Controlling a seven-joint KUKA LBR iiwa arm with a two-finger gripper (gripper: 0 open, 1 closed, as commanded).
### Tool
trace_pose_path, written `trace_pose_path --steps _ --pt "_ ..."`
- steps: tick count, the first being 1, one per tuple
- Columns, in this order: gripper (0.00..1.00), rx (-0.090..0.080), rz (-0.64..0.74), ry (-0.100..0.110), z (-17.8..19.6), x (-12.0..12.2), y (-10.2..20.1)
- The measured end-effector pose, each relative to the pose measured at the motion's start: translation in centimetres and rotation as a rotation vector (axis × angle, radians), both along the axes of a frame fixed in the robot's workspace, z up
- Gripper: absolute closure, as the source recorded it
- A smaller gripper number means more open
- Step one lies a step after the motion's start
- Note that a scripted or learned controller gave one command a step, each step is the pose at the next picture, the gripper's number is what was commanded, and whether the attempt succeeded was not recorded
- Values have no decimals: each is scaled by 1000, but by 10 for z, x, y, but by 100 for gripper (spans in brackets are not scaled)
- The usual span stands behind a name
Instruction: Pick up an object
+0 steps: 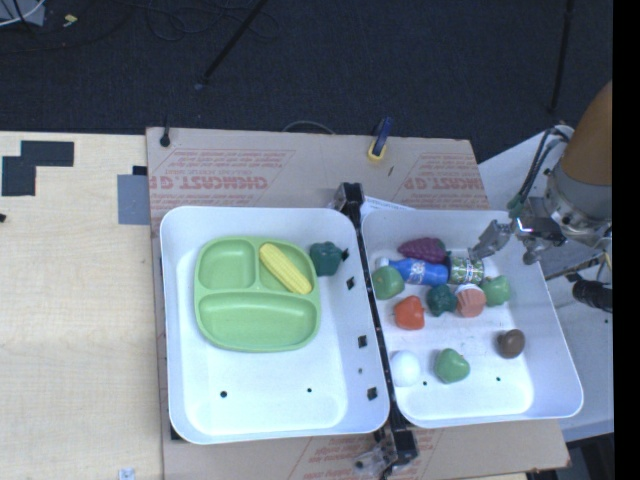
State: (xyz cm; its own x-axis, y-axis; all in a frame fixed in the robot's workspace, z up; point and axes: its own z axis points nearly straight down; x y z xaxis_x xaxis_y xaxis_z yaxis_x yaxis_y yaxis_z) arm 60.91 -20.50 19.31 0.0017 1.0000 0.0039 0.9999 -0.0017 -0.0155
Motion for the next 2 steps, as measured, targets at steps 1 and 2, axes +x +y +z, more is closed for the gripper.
trace_pose_path --steps 1,2 --pt "0 -4 2 -15 9 3 0" --pt "0 -2 3 -11 -53 7 -1"
